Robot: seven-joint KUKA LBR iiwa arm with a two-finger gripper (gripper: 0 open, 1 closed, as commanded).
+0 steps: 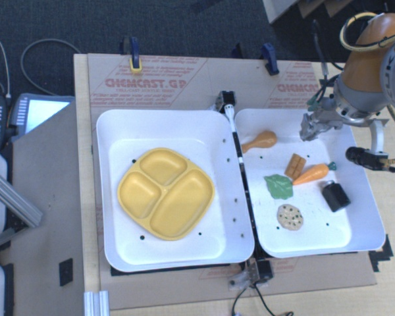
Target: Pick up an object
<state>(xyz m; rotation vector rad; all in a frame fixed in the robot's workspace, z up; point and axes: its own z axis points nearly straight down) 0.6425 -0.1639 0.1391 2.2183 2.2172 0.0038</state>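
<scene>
The brown board (184,78) under the bins bears red print reading "CHEMCAST GP" behind the left bin, and the same print, partly cut off by the arm, behind the right bin (362,239); two blue clamps (134,50) pin the board's far edge to the table (392,196); the right bin is the landmark here, and everything loose lies inside it; near its far left corner lies a tan drumstick (259,140); toward its middle a brown wafer (294,166) sits just beside an orange carrot (312,174), whose green tip points to the bin's right wall; a green leaf (278,185) lies just in front of the wafer, touching or nearly touching the carrot's thick end; a speckled cookie (290,216) lies nearer the bin's front wall, and a black block (335,196) rests toward its right side; bare white floor is left along the front wall and in the far right corner; the claw (311,129) hangs over the bin's far edge, beyond the wafer and carrot and right of the drumstick, nothing visibly between its tips; whether it is spread or pressed together cannot be told; the left bin (112,242) holds a yellow divided plate (165,193).
</scene>
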